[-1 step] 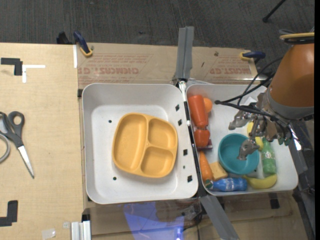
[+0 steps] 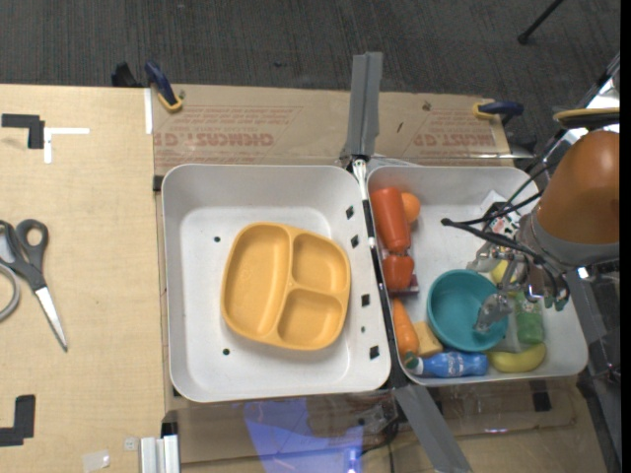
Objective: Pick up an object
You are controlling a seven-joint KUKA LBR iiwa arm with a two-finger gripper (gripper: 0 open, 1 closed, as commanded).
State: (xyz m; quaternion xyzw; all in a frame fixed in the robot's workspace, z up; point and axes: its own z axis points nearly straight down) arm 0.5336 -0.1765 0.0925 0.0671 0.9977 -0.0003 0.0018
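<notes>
Arm: the grey arm with its orange band [image 2: 589, 187] comes in over the right edge of the right bin [image 2: 463, 180], wrist pointing down.
Gripper: the gripper [image 2: 496, 310] hangs low over the near right part of the right bin, its tip at the right side of a teal bowl [image 2: 461, 308].
Jaws: hidden among cables and metal; I cannot tell whether they are parted or closed, and nothing is seen held between them.
Teal bowl: in the near half of the right bin, upright, just beside the gripper tip.
Crowding the bowl: a yellow banana [image 2: 519, 359] and a green piece [image 2: 529, 325] at the bin's near right corner; a blue bottle [image 2: 455, 365] lying along the near edge; a small yellow block [image 2: 427, 338] touching the bowl's left side.
Left edge of right bin: a red-orange bottle [image 2: 390, 223] lying lengthwise, a red piece [image 2: 398, 271] below it, an orange carrot [image 2: 404, 328] nearer the front.
Left bin [image 2: 187, 274]: a yellow divided plate [image 2: 285, 286] at its middle, three compartments, well apart from the gripper.
Bench [image 2: 74, 294]: scissors [image 2: 35, 274] near the left edge; blue clamps [image 2: 163, 85] at the far edge.
</notes>
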